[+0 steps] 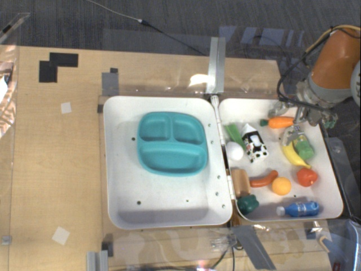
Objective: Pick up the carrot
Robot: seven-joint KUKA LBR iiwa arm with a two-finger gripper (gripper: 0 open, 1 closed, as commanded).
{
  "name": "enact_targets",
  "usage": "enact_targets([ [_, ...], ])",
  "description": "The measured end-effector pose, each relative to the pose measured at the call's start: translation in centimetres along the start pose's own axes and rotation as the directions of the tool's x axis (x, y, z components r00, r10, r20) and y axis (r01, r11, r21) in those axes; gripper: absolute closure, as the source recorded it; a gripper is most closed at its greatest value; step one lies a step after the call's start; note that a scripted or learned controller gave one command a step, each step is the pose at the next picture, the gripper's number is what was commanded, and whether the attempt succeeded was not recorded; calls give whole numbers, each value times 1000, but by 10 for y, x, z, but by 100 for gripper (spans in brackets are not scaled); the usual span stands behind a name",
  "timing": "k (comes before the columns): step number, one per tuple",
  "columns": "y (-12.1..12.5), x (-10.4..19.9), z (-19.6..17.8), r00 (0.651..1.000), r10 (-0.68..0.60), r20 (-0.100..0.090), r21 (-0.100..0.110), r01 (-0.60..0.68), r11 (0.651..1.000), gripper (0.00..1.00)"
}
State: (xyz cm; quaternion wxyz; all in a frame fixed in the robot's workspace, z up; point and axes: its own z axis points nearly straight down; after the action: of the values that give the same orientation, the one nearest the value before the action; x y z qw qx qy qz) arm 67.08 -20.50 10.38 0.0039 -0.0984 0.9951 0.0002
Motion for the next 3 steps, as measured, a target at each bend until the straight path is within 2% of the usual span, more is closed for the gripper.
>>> enact_targets([
  [1, 1, 1, -2, 976, 217, -6, -1, -217, 976, 0],
  [2, 3, 11, 15, 989, 150, 5, 3, -150, 989, 0],
  [3, 3, 11, 15, 989, 150, 5, 3, -150, 989, 0],
])
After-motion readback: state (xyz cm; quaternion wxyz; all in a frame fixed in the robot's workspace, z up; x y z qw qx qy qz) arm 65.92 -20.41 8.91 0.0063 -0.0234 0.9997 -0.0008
